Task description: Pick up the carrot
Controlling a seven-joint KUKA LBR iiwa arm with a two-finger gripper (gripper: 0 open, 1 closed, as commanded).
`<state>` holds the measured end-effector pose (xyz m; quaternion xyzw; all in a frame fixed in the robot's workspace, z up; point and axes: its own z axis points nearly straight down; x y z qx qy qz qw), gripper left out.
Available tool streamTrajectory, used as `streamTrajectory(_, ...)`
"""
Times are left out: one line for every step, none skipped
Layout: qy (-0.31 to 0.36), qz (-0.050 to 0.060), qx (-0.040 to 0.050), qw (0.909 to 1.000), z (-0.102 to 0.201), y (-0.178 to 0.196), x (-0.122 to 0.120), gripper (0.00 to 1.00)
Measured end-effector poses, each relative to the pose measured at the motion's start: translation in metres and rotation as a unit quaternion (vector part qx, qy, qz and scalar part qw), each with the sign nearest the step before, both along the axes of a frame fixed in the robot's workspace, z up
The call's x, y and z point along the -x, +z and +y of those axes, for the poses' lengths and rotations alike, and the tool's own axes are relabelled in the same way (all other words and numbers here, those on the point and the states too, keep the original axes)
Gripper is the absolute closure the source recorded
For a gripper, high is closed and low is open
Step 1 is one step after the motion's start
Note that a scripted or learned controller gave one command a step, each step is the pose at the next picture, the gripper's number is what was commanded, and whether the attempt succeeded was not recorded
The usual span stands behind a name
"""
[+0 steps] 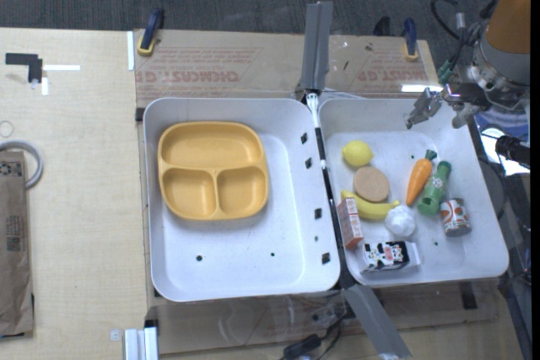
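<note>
The orange carrot [418, 179] with a green top lies in the right bin [481, 265], right of centre, its leafy end pointing to the far side. It touches a green bottle [434, 188] on its right. My gripper [440, 112] hangs above the bin's far right corner, up and slightly right of the carrot. Its two fingers stand apart, open, with nothing between them.
The right bin also holds a lemon [358, 153], a round brown biscuit [371, 183], a banana [372, 207], a white garlic bulb [400, 221], a red carton [351, 219], a cow-print carton [390, 255] and a small can [455, 217]. A yellow divided plate [214, 169] sits in the left bin [245, 265].
</note>
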<state>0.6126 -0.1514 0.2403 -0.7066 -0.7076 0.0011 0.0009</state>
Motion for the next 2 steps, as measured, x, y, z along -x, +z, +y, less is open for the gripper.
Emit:
streamTrajectory(0.032,-0.001,0.0005,0.9995,-0.024,-0.129,0.000,0.00)
streamTrajectory(0.014,-0.003,-0.0039,0.9999,-0.062,-0.146,0.038,0.00)
